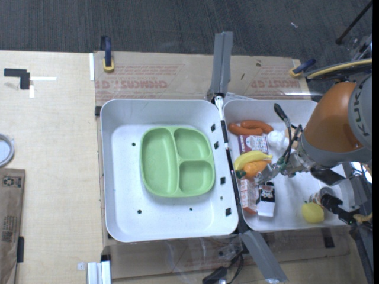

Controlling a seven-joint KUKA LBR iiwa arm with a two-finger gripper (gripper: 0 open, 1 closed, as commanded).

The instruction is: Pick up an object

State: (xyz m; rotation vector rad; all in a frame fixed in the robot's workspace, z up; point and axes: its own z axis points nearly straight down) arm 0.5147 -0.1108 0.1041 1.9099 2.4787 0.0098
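Hovering low over the crowded right bin (pixel 296 220), my jaws (pixel 273 173) too blurred to tell apart from together.
Just beside them lie the banana (pixel 251 158) and an orange piece (pixel 254 168); packed that tight, I judge I could nudge one aside or catch two.
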